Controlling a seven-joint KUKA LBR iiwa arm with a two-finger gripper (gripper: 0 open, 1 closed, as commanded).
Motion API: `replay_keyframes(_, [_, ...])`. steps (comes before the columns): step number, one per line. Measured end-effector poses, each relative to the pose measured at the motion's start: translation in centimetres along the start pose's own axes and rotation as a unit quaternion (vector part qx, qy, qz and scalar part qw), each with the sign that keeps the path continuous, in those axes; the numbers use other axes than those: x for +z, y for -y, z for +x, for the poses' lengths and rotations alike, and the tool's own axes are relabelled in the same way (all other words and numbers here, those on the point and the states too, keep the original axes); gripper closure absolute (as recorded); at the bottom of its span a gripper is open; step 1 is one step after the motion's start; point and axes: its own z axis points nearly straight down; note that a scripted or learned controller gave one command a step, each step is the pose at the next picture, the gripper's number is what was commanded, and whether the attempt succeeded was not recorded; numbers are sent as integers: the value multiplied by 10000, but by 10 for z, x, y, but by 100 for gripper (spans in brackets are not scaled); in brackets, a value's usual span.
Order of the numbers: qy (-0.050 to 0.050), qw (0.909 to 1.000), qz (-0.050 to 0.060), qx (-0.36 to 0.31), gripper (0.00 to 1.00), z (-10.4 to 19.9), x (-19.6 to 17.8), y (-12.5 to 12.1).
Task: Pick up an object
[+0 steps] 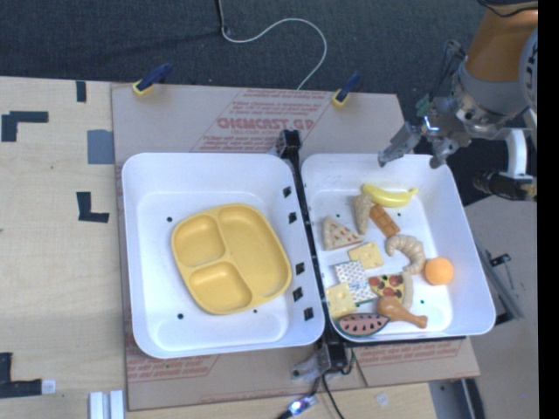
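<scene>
Fingers [385, 157] spread open, gripping nothing, hover upper right over my right white plastic bin [463, 225]; crowded toy food risks a pinched neighbour beside the yellow plastic banana [389, 195].

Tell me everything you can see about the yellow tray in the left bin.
The yellow tray looks like smooth plastic, a rounded rectangle with three compartments: two along its upper side, one larger below. It lies flat and turned at an angle on the floor of the left bin, right side up, nothing in it. No toy food touches it.
</scene>
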Motion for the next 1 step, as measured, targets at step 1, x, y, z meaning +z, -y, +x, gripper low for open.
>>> replay_keyframes(1, [11, 10000, -68, -12, 0, 0, -9, -2])
